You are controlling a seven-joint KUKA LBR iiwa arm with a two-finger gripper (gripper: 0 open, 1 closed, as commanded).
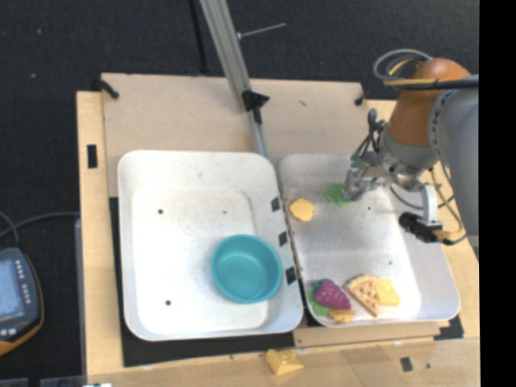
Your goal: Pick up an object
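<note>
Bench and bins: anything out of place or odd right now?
One thing: a yellow piece lies outside both bins, on the bench's front edge below the right bin. Everything else sits inside: a teal bowl in the left bin, toy food in the right.

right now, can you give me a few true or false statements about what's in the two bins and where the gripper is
1. The teal bowl sits in the left bin. True.
2. The gripper is over the left bin. False: it is over the right bin, beside the green object.
3. A small round yellow piece lies near the right bin's left wall. True.
4. The purple toy lies in the far corner of the right bin. False: it is at the near edge, beside the waffle-like wedge.
5. A yellow wedge lies on the bench outside both bins. True.
</note>
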